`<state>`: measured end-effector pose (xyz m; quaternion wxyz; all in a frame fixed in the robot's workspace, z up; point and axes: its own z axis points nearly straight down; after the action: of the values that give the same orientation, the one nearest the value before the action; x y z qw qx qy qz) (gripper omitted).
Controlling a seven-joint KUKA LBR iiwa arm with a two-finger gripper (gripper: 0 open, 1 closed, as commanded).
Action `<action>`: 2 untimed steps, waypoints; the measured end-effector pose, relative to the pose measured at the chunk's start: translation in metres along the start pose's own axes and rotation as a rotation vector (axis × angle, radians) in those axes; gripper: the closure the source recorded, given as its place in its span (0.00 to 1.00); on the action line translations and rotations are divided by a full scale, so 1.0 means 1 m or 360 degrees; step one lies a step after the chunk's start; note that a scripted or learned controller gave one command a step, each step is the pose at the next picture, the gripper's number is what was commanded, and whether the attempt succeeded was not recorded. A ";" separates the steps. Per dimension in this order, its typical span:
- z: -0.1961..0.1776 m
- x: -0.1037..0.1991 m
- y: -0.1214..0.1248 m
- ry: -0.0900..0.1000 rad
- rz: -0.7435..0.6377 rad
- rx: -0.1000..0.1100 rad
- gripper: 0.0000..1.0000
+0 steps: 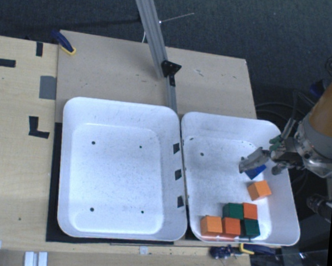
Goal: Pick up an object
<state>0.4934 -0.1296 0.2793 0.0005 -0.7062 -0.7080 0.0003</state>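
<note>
Camera view: the gripper [261,163] hangs low over the right bin [213,131] near its right edge; whether its fingers are apart or together cannot be told; a blue block [257,171] lies just beneath it, long axis unclear; an orange cube [259,190] sits just beside, turned diagonally to the bin's edges; orange and green blocks [233,219] cluster along the near edge; no writing is readable; the left bin [76,114] adjoins.
</note>
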 end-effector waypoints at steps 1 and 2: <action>0.000 0.000 0.000 0.0000 0.0000 -0.0001 0.00; 0.060 -0.001 0.007 0.0000 0.0002 0.0010 0.00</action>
<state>0.5006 -0.1305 0.2194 0.0029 -0.7067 -0.7075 0.0024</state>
